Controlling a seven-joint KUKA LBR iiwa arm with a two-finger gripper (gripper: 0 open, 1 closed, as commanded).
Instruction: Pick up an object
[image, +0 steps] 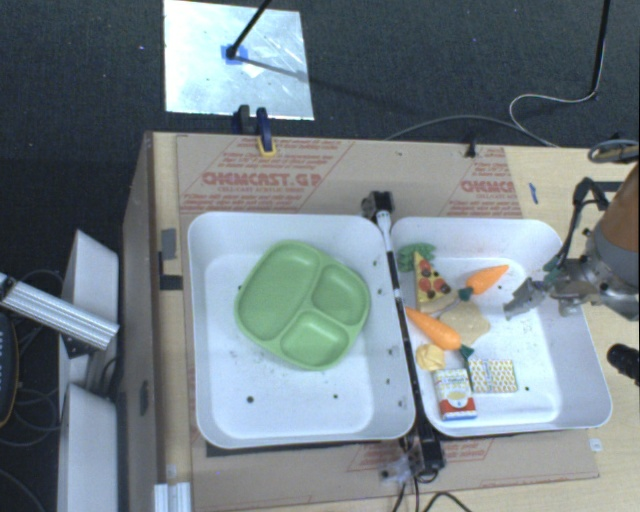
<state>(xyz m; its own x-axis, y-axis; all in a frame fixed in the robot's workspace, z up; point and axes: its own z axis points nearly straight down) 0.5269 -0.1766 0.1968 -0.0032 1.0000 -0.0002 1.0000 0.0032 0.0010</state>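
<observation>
The right bin (560, 400) holds several toy foods. A pizza slice (431, 281) lies near its left wall, with a green piece (415, 256) just behind it. One orange carrot (486, 278) lies toward the middle and a second carrot (434, 328) crosses in front of a beige piece (467, 321). Nearer the front are a yellow piece (430, 356), a red-and-white carton (455, 392) and a dotted cracker (495, 375). My gripper (523, 298) hangs over the right half of this bin, to the right of the first carrot and the beige piece, with nothing seen in it.
A green divided plate (304, 303) lies in the left bin (225, 400). A black divider clip (380, 205) sits between the bins at the back. The arm's body (610, 270) covers the right bin's right rim. A cable (540, 100) runs across the floor behind the bench.
</observation>
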